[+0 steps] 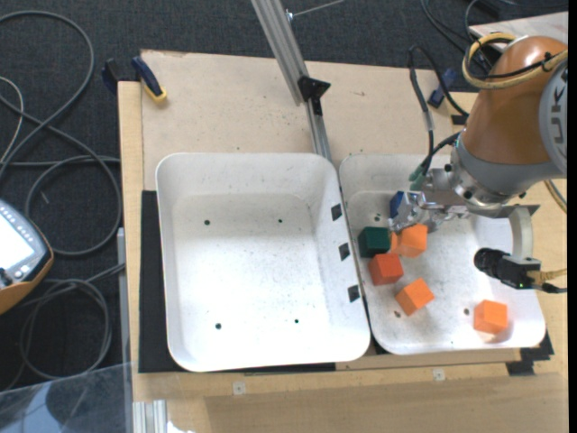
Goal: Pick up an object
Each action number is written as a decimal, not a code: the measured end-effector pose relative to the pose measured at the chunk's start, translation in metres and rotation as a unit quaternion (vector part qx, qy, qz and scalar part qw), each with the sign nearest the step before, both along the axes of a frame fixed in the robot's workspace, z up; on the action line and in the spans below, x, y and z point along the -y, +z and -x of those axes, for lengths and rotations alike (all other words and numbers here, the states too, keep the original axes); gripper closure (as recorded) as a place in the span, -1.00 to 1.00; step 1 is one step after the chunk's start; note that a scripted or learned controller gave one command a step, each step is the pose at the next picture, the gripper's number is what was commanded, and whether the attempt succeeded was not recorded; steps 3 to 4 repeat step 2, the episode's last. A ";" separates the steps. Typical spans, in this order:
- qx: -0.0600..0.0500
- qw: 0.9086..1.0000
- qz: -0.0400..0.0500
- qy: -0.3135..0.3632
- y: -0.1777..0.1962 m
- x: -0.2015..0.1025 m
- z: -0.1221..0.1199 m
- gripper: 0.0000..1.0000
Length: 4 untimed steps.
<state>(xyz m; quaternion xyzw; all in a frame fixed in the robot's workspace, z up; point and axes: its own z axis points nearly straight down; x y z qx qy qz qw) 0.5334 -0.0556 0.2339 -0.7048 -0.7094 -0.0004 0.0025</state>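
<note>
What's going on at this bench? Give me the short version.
A grey-and-orange robot arm reaches in from the right over the right bin, trying to pick something up. Its pincer hangs low over a cluster of blocks near the bin's left side: a green block, an orange block beside it and a red-orange block just below. Two more orange blocks lie further out. I can't see anything gripped yet. The left bin sits beside it.

Wooden bench [225, 106] under two white bins [180, 242]
</note>
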 end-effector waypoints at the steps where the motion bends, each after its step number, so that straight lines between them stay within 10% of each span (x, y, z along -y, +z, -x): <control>1: 0.000 1.000 0.000 0.000 -0.004 -0.059 0.016 1.00; 2: 0.000 1.000 0.000 0.001 0.000 -0.112 0.036 1.00; 4: 0.000 1.000 0.000 0.001 0.000 -0.112 0.036 1.00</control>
